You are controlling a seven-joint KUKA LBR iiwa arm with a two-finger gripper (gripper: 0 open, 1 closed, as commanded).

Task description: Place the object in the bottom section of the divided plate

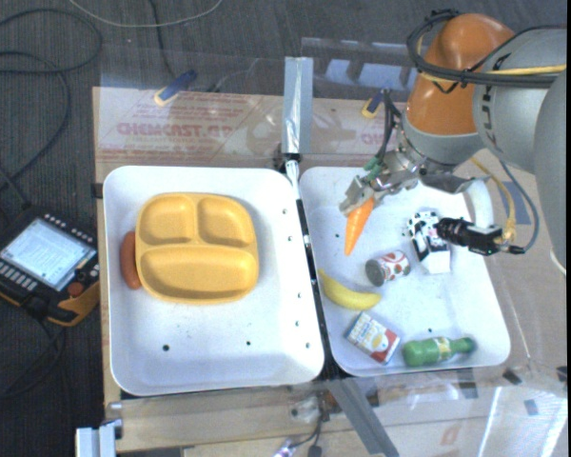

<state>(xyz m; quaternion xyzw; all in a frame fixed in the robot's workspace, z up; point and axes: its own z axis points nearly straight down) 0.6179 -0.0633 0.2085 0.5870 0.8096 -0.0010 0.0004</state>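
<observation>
An orange carrot (357,228) hangs point-down over the top left of the right bin (476,307). Its thick end sits between the fingers of my gripper (361,196), which is shut on it. The yellow divided plate (198,248) lies in the left bin (209,350), with two small sections at the far side and one wide bottom section (200,269) nearest the bench front. The gripper is to the right of the plate, across the wall between the bins.
A reddish sausage (128,260) lies against the plate's left rim. In the right bin are a banana (348,294), a small can (388,268), a juice carton (373,338) and a green bottle (438,350). A handheld controller (43,265) sits left of the bench.
</observation>
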